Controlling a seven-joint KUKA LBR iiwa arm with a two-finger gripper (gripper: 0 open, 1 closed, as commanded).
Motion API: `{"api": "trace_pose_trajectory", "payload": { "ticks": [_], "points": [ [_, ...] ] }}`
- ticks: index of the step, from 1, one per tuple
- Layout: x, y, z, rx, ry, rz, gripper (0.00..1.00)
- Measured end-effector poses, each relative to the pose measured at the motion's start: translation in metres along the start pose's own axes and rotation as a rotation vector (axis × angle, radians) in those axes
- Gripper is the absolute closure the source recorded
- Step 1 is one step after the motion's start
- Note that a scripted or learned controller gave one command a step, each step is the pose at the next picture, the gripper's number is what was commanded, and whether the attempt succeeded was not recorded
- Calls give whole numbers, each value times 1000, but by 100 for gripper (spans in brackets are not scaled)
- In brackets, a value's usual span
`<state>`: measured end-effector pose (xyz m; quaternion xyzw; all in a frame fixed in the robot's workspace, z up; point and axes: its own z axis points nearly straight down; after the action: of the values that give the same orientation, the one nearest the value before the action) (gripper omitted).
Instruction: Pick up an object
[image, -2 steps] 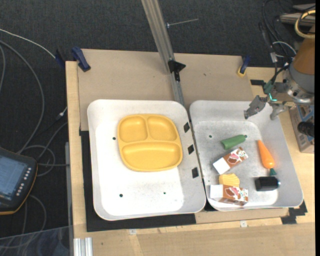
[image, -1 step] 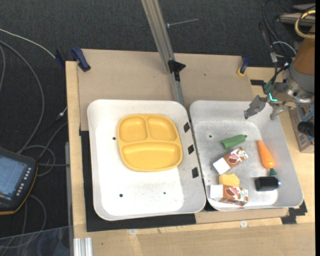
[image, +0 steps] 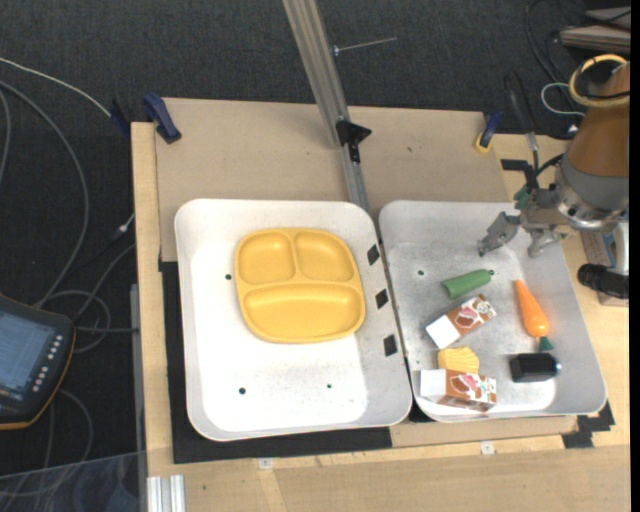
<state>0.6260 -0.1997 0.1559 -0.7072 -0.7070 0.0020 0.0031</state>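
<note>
camera view: hand (image: 520, 238) open, green object (image: 467, 283) just below-left, apart.

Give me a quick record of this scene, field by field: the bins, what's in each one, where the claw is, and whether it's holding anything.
left bin: holds a yellow divided plate
right bin: holds all the small items
items in right bin: green object, orange carrot, black object, two small printed boxes, yellow ridged piece
claw: above the right bin's far right corner, fingers spread
held object: none between the fingers
nearest item to claw: green object, apart from it
</note>
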Motion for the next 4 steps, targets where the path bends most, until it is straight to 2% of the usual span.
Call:
{"api": "trace_pose_trajectory", "payload": {
  "ticks": [1,2,3,4],
  "points": [
    [-1,-3,63,1,1,0,0],
    [-1,-3,63,-4,0,0,0],
    [-1,-2,51,-8,-1,0,100],
    [-3,-1,6,-14,-3,0,100]
  ]
}}
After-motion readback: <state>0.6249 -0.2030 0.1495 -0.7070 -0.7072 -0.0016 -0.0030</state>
